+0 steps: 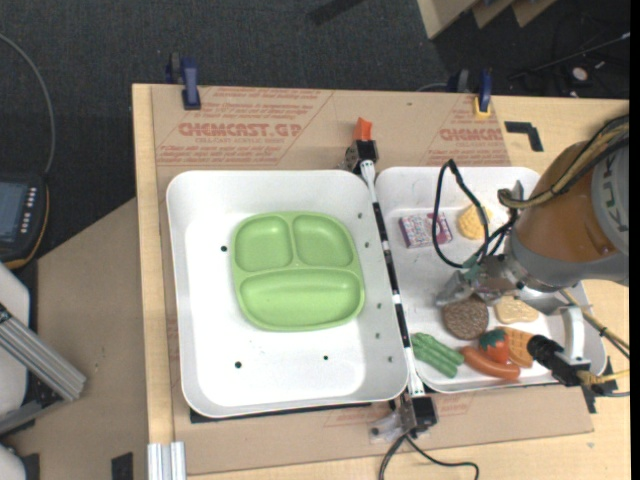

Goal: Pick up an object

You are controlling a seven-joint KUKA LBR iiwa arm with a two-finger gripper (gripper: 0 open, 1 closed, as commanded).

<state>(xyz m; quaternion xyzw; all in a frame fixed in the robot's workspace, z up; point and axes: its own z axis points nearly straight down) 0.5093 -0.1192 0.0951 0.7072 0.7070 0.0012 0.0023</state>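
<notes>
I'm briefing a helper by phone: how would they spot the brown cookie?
Look in the right bin, the one crowded with toy food. Near its middle, just below the gripper, lies the brown cookie. It is a dark round disc, unlike the pale piece beside it.

A robotics lab: the cardboard-topped desk is held by blue clamps, cables trail across white bins, and dark carpet surrounds it.

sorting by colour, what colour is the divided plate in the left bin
Light green divided plate, seen in the camera view.
</notes>
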